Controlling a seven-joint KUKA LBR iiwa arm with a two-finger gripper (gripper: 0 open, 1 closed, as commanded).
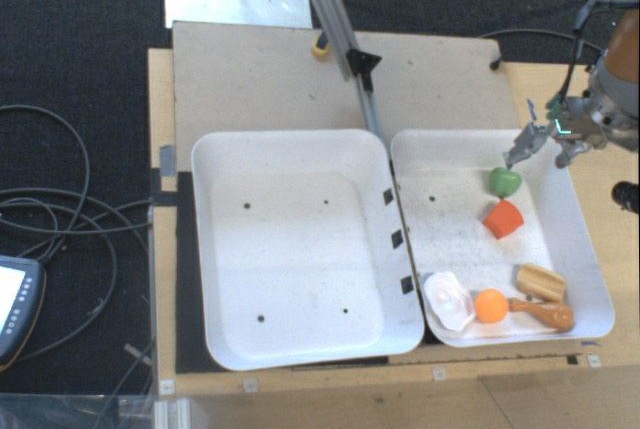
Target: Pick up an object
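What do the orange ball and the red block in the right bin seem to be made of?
Orange ball: probably plastic or rubber, with an even, matte colour and no strong shine. Red block: possibly foam or plastic, uniformly red with flat faces and softened edges. The view is too coarse to be sure.

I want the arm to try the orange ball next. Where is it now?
The orange ball lies near the right bin's front edge, between the white object and the wooden piece.
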